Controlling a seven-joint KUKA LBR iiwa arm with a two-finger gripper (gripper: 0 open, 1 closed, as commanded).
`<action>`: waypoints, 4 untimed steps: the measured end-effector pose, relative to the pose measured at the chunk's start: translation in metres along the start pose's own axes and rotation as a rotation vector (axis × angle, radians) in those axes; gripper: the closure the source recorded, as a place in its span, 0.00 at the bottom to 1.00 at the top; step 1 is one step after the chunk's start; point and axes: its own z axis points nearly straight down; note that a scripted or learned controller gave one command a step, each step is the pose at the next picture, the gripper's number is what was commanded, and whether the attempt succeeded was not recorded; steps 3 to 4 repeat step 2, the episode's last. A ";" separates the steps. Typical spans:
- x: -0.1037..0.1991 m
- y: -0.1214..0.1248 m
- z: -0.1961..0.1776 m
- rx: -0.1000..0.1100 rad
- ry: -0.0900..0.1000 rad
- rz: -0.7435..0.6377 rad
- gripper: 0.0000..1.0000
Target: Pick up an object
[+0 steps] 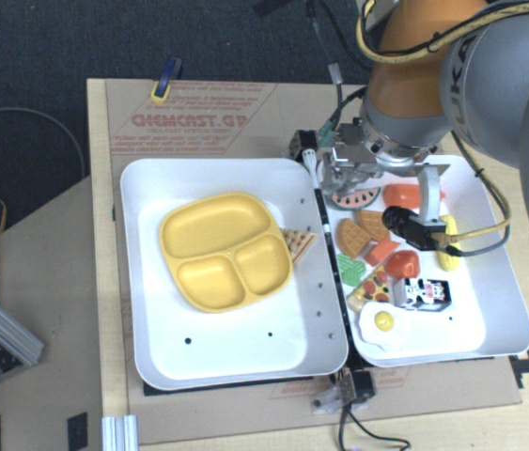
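Observation:
The right bin holds several toy foods. Among them are a watermelon slice, an orange-red piece, a brown cookie, a green piece, a red piece, a black-and-white carton and a fried egg. My gripper hangs low over the far left corner of that bin, just above the watermelon slice. The wrist hides what lies directly beneath it.
In the left bin lies a yellow divided plate, with a small waffle-like wedge at its right, by the wall between the bins. A yellow piece lies towards the right bin's right side. The grey arm covers the upper right.

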 end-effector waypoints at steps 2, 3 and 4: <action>0.047 0.012 0.000 -0.005 -0.001 0.003 1.00; 0.047 0.012 0.000 -0.005 -0.001 0.003 1.00; 0.047 0.012 0.000 -0.005 -0.001 0.003 1.00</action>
